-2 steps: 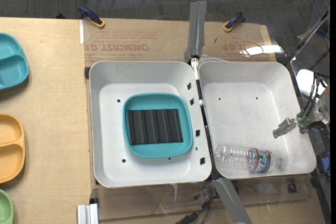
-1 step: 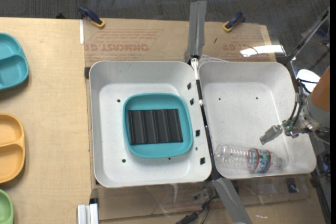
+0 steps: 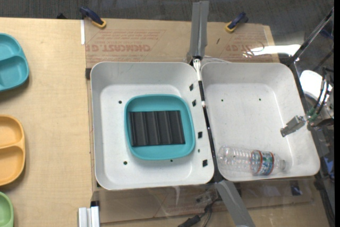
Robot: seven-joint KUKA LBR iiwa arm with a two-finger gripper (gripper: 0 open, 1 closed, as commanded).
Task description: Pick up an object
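Clear plastic bottle (image 3: 253, 160) lies on its side along the near edge of the right bin (image 3: 249, 87), long axis running left to right, cap end toward the near right corner. Farther back, by the bin's right wall, the gripper (image 3: 294, 126) hangs above it; whether the jaws are apart I cannot tell.

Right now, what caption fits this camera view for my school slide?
Teal plastic tray with dark ridged insert in left white bin; clear plastic bottle lying in right white bin, gripper nearby.
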